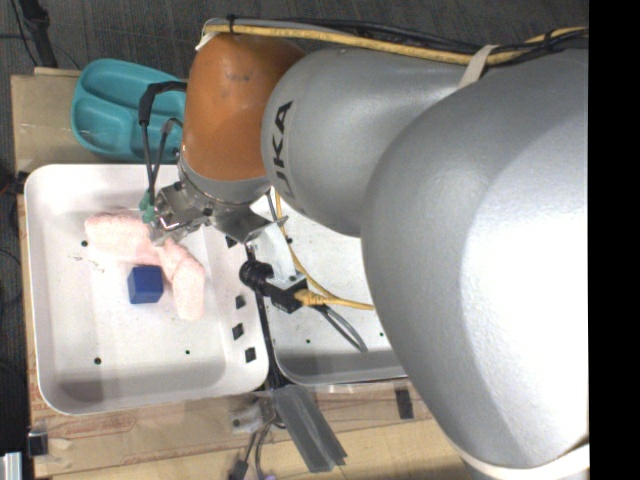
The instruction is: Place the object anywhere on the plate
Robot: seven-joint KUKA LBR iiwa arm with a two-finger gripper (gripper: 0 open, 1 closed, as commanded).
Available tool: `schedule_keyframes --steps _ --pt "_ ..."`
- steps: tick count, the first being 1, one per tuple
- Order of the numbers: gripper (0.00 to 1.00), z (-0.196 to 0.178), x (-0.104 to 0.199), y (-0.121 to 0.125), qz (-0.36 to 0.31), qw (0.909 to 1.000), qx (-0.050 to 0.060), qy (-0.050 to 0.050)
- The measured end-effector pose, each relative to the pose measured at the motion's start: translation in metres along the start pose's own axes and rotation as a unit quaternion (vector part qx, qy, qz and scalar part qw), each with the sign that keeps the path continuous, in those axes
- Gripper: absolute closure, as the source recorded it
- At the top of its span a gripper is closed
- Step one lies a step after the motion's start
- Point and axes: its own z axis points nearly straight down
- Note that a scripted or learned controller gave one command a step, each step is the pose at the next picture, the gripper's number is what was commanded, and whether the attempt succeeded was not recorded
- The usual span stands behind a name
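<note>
A small blue cube lies in the left bin, touching the lower edge of a pale pink, plate-like piece that runs from the bin's upper left toward its middle. My gripper hangs over the upper part of the pink piece, just above and to the right of the cube. The orange band and grey wrist cover most of the gripper. Nothing can be seen held in it.
A teal object sits outside the left bin at its far corner. The right bin is mostly covered by the arm; a yellow cable hangs over it. The left bin's front half is bare white floor.
</note>
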Motion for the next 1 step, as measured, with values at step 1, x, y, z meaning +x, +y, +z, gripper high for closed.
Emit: schedule_keyframes --steps 1 --pt "1.00 0.0692 0.0335 -0.0077 0.122 0.9925 0.002 0.000"
